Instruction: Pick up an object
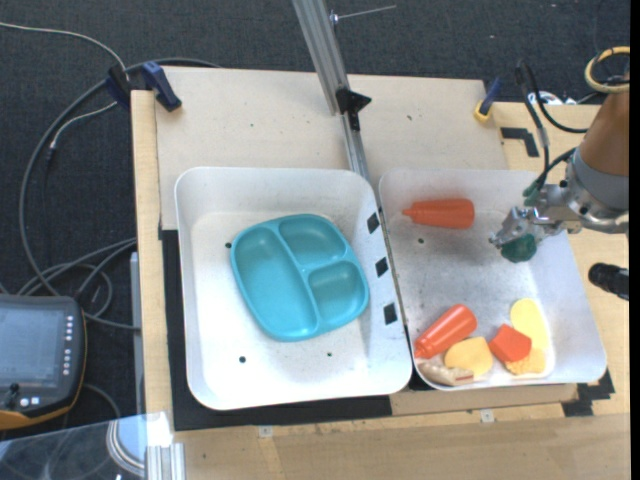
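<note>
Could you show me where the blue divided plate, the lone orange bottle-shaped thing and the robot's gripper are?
Blue divided plate (297,276): camera view, on the ridge where its compartments meet.
Orange bottle-shaped thing (440,212): camera view, middle of its body.
Gripper (519,238): camera view, at its tips, over a dark green object.

I see open floor across the middle of the right bin (470,268), from its centre out to 9 o'clock. At 12 o'clock an orange cylinder (439,213) lies crosswise. At 6 o'clock a cluster crowds the near edge: an orange carrot-like piece (446,330), 2 yellow pieces (469,355) (528,318), a red block (511,344). My gripper (518,240) sits at 2 o'clock over a dark green object (520,251). In the left bin (200,268) a teal divided plate (298,275) takes the centre; its margins are passable.
</note>
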Motion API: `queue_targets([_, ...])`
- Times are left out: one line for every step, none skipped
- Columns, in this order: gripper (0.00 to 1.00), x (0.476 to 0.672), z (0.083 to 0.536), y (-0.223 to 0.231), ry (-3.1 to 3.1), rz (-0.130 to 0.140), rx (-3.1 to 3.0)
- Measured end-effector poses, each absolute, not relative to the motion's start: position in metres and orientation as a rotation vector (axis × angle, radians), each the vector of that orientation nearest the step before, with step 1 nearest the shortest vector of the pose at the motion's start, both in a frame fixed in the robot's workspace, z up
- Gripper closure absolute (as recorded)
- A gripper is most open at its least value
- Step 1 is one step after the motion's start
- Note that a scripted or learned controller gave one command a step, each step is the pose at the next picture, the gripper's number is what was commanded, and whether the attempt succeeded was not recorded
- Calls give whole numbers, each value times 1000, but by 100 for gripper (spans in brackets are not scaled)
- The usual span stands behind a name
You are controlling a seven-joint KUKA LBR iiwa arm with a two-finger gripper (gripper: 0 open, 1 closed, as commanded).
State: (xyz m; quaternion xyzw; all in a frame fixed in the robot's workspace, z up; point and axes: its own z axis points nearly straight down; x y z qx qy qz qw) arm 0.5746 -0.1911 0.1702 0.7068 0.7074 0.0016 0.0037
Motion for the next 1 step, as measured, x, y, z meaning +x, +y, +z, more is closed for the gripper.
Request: queue_targets([100,574,221,-201,2217,5,2215])
